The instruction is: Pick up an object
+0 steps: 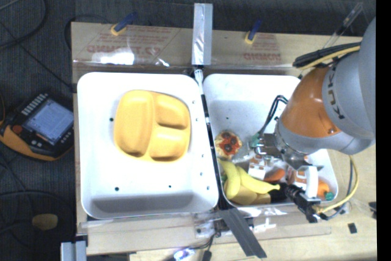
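Over the right bin, reaching in from the right: grey arm with orange band bent steeply down, wrist low above the clutter, gripper buried among the objects. Cannot tell whether jaws spread or pressed together, hidden by the wrist and the pile. Just beside the jaws, toward the left and near edge: yellow banana, curved, lying flat on the bin floor. Left of the jaws and slightly farther back: small round orange-patterned object. Well apart to the left, in the left bin: yellow divided tray.
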Controlling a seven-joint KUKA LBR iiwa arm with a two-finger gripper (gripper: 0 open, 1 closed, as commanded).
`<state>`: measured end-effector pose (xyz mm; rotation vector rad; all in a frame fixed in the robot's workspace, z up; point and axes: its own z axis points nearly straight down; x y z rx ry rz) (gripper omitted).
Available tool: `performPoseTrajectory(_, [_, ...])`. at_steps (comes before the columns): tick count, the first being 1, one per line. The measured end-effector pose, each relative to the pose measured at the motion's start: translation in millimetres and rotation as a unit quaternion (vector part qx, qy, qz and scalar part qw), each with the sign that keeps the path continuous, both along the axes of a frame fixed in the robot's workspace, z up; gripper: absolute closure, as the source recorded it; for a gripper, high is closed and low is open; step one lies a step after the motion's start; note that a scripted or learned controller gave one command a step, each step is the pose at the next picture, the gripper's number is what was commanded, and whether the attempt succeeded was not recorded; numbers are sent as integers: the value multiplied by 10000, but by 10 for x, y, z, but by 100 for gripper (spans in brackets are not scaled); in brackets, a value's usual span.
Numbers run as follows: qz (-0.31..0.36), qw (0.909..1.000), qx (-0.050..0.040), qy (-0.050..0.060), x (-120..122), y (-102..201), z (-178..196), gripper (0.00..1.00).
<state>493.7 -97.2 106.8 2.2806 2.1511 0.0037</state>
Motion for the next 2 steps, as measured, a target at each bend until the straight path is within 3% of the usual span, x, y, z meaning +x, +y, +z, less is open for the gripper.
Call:
performPoseTrajectory(1, [8,10000,16,46,-19,13,61,100])
performPoseTrajectory(2, [-35,10000,5,53,-103,514,1321,100])
